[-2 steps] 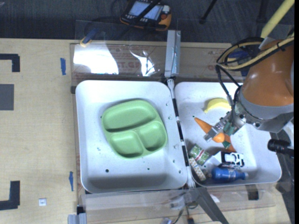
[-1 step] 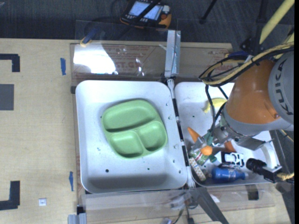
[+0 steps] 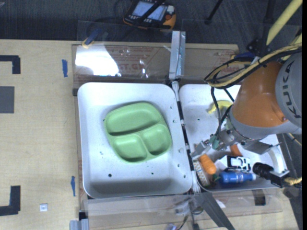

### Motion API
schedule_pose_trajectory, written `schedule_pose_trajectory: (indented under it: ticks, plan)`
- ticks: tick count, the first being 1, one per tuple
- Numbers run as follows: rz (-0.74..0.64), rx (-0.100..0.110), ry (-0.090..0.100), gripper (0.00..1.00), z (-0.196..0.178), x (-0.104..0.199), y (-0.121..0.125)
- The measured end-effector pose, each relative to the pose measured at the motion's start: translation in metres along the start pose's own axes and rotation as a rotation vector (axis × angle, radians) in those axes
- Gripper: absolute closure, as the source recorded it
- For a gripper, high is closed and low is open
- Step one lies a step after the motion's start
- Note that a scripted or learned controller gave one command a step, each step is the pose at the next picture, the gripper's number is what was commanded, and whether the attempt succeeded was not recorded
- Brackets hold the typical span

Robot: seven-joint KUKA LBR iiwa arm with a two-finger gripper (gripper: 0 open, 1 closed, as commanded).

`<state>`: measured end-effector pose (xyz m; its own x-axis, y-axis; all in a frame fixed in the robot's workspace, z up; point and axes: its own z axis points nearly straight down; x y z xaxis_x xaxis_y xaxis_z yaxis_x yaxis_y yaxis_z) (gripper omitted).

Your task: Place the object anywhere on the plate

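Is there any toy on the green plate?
No, the plate is bare; the toys lie in the right bin.

A robotics lab: left of the pincer [image 3: 211, 150], a clear-walled bench [image 3: 38, 128] marked with blue tape [image 3: 64, 67]; beyond it, a handheld controller [image 3: 149, 12] and tripod legs [image 3: 221, 3].

Plate [image 3: 138, 131] in left bin [image 3: 91, 176]; carrot [image 3: 207, 164] & bottle [image 3: 235, 177] in right bin [image 3: 192, 104] (near front edge).

green plate [image 3: 138, 131], white bins [image 3: 91, 128], orange object [image 3: 207, 164]
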<state>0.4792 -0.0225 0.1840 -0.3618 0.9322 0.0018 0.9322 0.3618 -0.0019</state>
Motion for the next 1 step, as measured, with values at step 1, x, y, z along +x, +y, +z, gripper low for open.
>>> schedule_pose_trajectory:
  ticks: [1]
  plan:
    - [-0.001,-0.002,-0.001,1.0,-0.0096,0.0002,0.0011]
